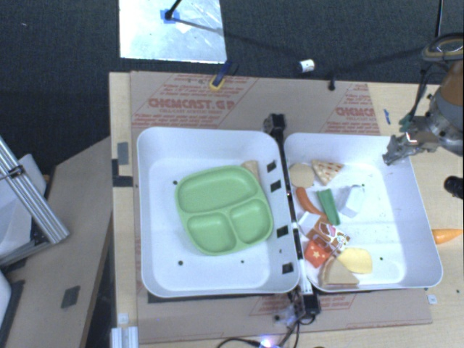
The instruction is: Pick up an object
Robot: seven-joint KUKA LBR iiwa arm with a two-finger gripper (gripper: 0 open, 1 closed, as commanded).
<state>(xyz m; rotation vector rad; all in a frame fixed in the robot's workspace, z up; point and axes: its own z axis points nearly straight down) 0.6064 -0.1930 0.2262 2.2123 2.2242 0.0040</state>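
Two white bins (210,140), left and right: smooth moulded plastic, slight sheen on rims. Green divided tray (221,212) in left bin: smooth plastic, soft satin gloss. Toy food pieces (330,230) in right bin look like plastic, mostly matt; the yellow piece (355,261) at the near side is smooth. Sheet under the bins (192,100): tan, paper-faced, printed in red, matt. Tabletop (119,107): pale wood-like board, matt. Floor beyond (58,64): dark, rough, carpet-like weave. Square sheet (174,20) on the far floor: glossy, crinkled, reflective like film or foil. Gripper (397,149) at the right: dull grey metal. Rails (22,187) at the far left: brushed metal extrusion.
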